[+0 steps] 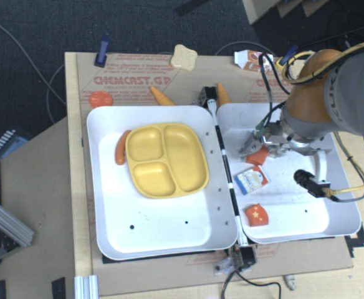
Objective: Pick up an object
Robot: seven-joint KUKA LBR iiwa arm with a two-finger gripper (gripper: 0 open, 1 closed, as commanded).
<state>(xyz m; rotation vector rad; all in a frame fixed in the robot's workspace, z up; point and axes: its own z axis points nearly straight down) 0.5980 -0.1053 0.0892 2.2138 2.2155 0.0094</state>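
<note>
Camera view: a red-orange block (255, 157) lies in the right bin (331, 220), just below the gripper (261, 141) (whether its jaws are parted cannot be told). Nearby sit a small carton (252, 180) and a red strawberry (257, 215); a yellow 3-section plate (167, 159) occupies the left bin (163, 232).

- the arm (331, 86) is cut off by the right edge; its base lies out of frame
- the gripper (260, 143) is blurred, its fingers too indistinct to read
- the hot dog (120, 148) is partly hidden under the yellow tray (166, 159)
- the small carton (252, 180) has print too small to read
- the orange piece (257, 157) touches the gripper; whether it is gripped cannot be told
</note>
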